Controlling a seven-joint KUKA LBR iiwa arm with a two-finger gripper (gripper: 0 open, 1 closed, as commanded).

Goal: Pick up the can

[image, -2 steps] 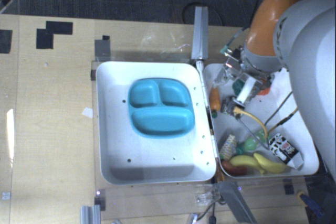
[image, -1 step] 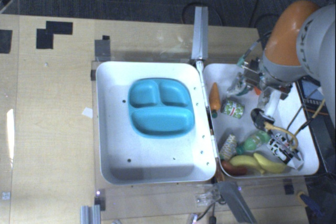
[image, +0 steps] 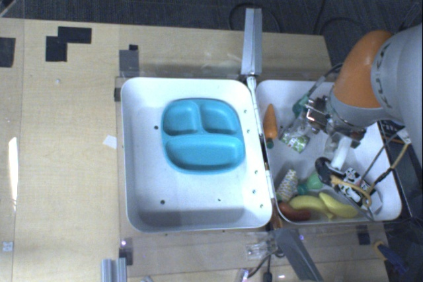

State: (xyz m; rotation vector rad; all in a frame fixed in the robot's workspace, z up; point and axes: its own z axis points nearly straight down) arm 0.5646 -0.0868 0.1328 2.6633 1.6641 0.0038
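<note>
The can (image: 293,140), silvery with green print, lies tilted in the right bin (image: 390,208) near its left wall. My gripper (image: 308,114) hangs just above and to the right of the can, close to its upper end, with the grey arm and orange band behind it to the right. From this angle I cannot make out whether the can sits between the fingers or only beside them.
An orange carrot (image: 270,123) lies along the right bin's left wall. Corn (image: 287,185), a green item (image: 310,180), a banana (image: 325,203) and a red sausage (image: 294,211) crowd the front. The left bin (image: 139,195) holds a blue divided plate (image: 201,135).
</note>
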